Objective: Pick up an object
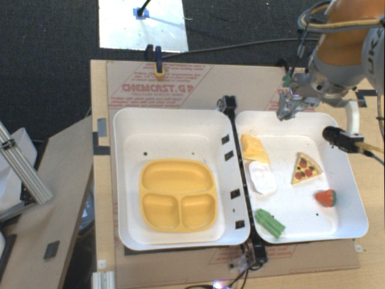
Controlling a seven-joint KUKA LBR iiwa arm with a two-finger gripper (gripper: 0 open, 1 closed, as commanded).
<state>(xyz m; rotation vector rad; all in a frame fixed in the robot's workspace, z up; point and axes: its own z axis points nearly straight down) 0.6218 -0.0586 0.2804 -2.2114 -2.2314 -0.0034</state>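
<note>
In the right bin [355, 221] lie a yellow wedge of cheese [254, 148], a white cup-like piece [263, 179], a pizza slice [306, 168], a red strawberry [325, 198] and a green pickle-like piece [269, 223]. My gripper [289, 108] hangs above the bin's far rim, left of centre, behind the cheese and well above all the objects. Nothing shows between its fingers.
The left bin [129, 137] holds a yellow divided tray [178, 194]. A black clip [227, 105] sits where the bins meet at the back. A black fitting [337, 137] juts over the right bin's far right edge. Cardboard [180, 83] lies behind the bins.
</note>
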